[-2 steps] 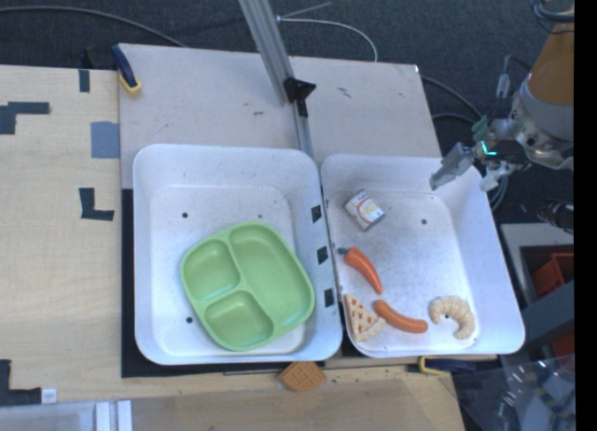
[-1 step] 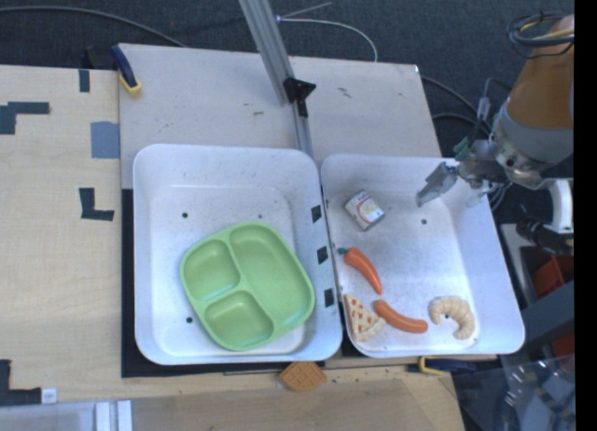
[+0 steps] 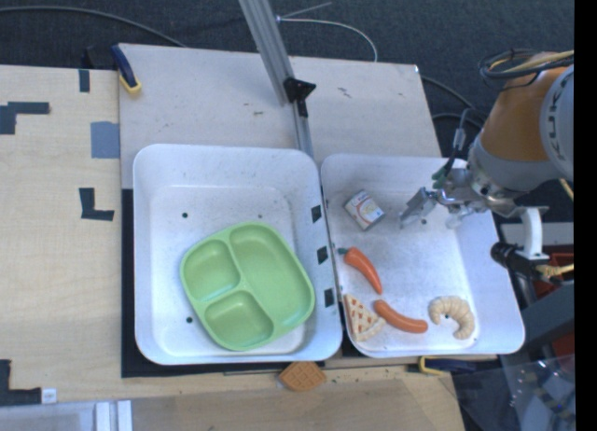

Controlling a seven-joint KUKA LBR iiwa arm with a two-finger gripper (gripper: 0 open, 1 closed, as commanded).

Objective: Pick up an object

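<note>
Reaching in from the right of the camera view, the grey arm (image 3: 522, 131) with its orange band held the gripper (image 3: 431, 207) above the upper right part of the right bin (image 3: 485, 326). The two fingers stood spread apart, one pointing toward the bin's middle and the other toward its right wall, with nothing between them. Just beside the left finger, a small white packet (image 3: 364, 209) with a red mark lay on the bin floor, apart from the fingertip. Lower in the same bin, an orange carrot (image 3: 364, 269) lay tilted near the left wall. Below it, a waffle-patterned slice (image 3: 362, 317) rested in the lower left corner, touching or nearly touching a sausage (image 3: 399, 316) that lay beside it. A croissant (image 3: 454, 314) sat near the lower right corner, just beside the sausage's end. The left bin (image 3: 159, 233) held a green divided plate (image 3: 246, 285) with three compartments, placed toward its lower right. A small waffle-textured piece (image 3: 300, 376) lay on the bench outside the bins, below their shared edge. A grey metal post (image 3: 266, 28) crossed the bench above the bins.
</note>
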